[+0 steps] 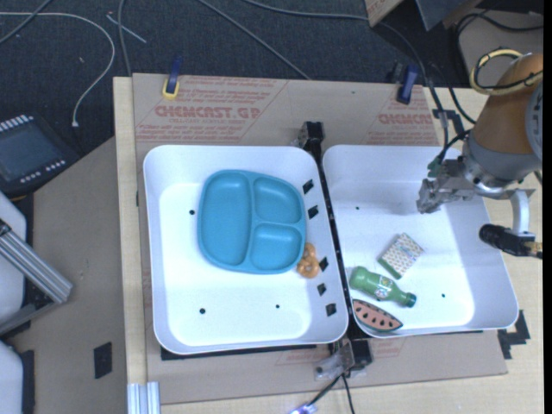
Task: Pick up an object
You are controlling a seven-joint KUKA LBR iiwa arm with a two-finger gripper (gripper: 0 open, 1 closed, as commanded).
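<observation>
While gripper [429, 198] hovers in right bin [483, 313], green bottle [380, 285] lying apart

I see my gripper [429, 198] over the right bin [483, 309], well apart from the box [401, 254] and bottle [381, 285].

Overhead, slanted — both bins [259, 166]

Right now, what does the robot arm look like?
The arm is grey metal with a rounded orange band near the wrist. A yellow cable loops above it. The gripper is a small grey metal assembly, and a black cylindrical part sticks out beside the wrist.
</observation>
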